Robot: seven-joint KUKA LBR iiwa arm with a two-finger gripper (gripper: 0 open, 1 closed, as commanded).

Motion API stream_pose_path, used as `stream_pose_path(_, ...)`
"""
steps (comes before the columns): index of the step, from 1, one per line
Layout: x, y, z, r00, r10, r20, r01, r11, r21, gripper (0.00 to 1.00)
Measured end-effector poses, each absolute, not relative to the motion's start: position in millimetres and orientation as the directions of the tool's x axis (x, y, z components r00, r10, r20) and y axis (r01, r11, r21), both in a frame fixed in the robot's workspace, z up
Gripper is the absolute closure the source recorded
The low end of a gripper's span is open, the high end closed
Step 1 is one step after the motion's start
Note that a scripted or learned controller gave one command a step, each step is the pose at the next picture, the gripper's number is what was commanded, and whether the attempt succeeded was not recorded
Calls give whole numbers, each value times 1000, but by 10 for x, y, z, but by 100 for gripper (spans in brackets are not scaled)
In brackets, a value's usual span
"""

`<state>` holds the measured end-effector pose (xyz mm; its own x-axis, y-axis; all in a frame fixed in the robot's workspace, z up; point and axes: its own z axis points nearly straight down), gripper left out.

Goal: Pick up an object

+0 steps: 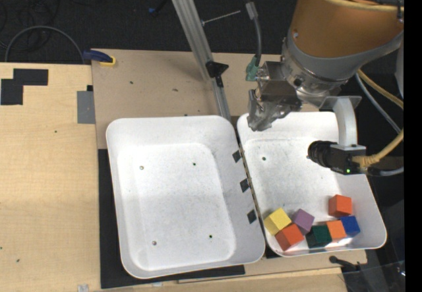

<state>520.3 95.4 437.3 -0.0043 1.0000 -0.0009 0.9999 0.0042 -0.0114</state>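
Fingers: pointing down at the far left corner of the right bin (369, 200); whether apart or together cannot be told. Gripper (260, 120): above that corner, nothing seen between its tips. Left bin (125, 132): beside it. Blocks, near right corner of right bin: red block (341, 205), yellow block (278, 219), purple block (303, 219), green block (319, 236), blue block (351, 225).
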Motion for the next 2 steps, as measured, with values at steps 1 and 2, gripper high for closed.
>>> stream_pose_path(1, 5211, 941, 4413, -3, 1000, -1, 1000, 3, -3, 0)
stream_pose_path(2, 5191, 407, 4860, 5, 1000, -1, 1000, -5, 2, 0)
